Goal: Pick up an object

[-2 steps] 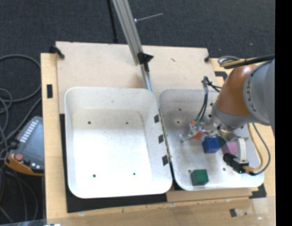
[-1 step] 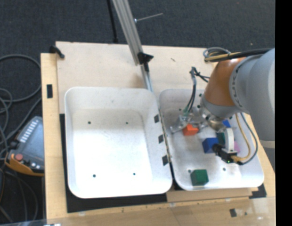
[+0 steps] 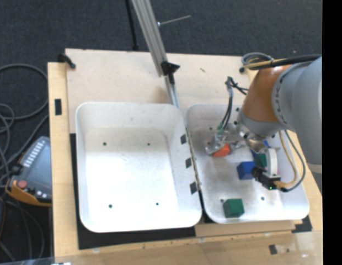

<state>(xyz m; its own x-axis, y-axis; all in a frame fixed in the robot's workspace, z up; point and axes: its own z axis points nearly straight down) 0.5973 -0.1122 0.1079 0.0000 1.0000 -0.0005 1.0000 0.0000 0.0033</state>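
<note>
Reaching in from the right edge of the surface (image 3: 121,76), the grey arm (image 3: 292,98) with its orange band hangs over the right-hand bin (image 3: 292,206), and its claw (image 3: 219,146) sits low near that bin's back-left part, close to the wall it shares with the left-hand bin (image 3: 132,164). An orange object (image 3: 222,152) lies right at the claw's tip, touching it or just under it; whether the claw is open, closed or gripping that object cannot be told from this slant, since the metal parts blur into one another. A blue block (image 3: 246,170) rests near the middle of the right bin, partly behind the wrist hardware, and a green block (image 3: 233,207) lies well apart near the front edge. Judging from this, the orange object is the likely target. The risk is that it sits off to one side of the claw instead of squarely inside it, so a lift could leave it behind or flick it toward the shared wall. The dangling cable (image 3: 229,101) beside the wrist could also brush things as the arm rises.
</note>
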